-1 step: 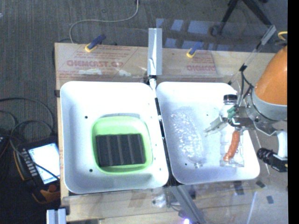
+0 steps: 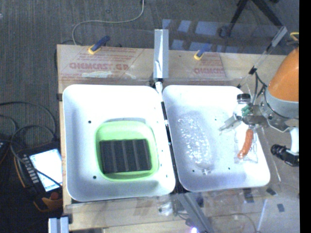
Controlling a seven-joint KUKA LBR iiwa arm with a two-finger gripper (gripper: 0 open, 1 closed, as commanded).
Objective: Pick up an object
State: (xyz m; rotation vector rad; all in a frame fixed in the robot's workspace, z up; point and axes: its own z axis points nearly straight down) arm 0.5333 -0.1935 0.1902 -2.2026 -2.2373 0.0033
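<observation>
— What's the bench like?
— A wooden bench (image 2: 121,67) on grey carpet, two white bins side by side. The left bin (image 2: 77,110) holds a green dish (image 2: 127,150) with a dark ribbed insert.
— And the right bin (image 2: 214,178)?
— A clear plastic bottle (image 2: 195,140) lies along its middle; an orange carrot-like piece (image 2: 245,143) lies by the right wall.
— Where's the gripper (image 2: 239,119)?
— At the right bin's upper right edge, just above the orange piece, well apart from the bottle. Whether its fingers are spread or closed, I cannot tell.
</observation>
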